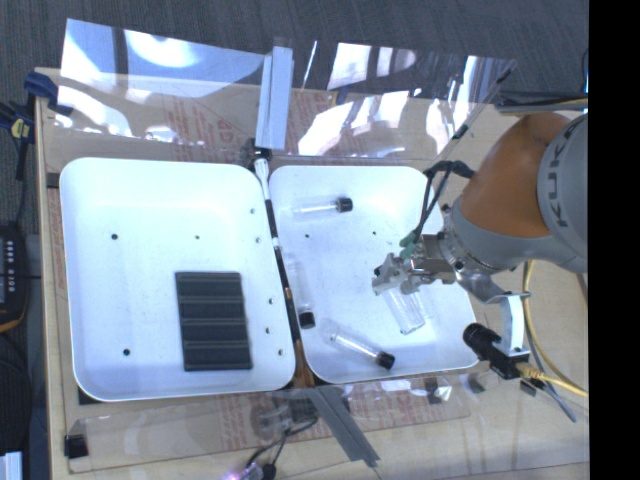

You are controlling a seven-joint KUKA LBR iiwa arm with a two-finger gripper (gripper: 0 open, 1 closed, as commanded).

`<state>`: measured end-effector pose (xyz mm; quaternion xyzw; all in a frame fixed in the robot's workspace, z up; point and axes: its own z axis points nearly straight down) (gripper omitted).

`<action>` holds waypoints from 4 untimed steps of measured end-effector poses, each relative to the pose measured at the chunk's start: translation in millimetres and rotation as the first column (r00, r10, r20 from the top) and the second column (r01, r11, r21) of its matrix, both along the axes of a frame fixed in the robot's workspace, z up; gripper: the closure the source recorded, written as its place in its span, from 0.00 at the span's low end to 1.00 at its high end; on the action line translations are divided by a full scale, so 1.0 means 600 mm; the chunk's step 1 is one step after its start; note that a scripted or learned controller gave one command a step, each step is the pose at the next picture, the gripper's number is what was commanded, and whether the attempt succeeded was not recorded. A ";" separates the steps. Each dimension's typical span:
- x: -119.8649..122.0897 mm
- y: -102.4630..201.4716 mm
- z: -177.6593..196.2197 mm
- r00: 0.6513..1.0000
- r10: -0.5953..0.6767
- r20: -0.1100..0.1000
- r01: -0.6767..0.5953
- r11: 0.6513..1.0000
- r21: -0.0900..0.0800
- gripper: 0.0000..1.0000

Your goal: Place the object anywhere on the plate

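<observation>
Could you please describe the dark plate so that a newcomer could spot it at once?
Look in the left white bin, in its lower middle part. The plate lies there, a dark ribbed rectangle, unlike the clear, black-capped tubes in the right bin.

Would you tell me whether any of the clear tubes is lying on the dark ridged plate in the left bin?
No: the plate is bare, and the tubes lie in the right bin.

Clear tube [408, 311] nr gripper; dark plate [212, 320] left bin.
</observation>
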<state>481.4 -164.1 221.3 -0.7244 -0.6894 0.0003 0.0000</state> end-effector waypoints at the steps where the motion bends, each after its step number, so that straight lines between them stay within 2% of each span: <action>1: 0.009 0.095 -0.029 0.917 -0.398 -0.005 0.398 0.917 0.002 1.00; 2: -0.008 0.250 -0.051 0.904 -0.427 -0.005 0.427 0.904 0.001 1.00; 3: -0.010 0.334 -0.051 0.655 -0.756 -0.006 0.756 0.655 -0.002 1.00; 4: 0.011 0.446 -0.181 0.371 -0.929 -0.007 0.929 0.371 -0.009 1.00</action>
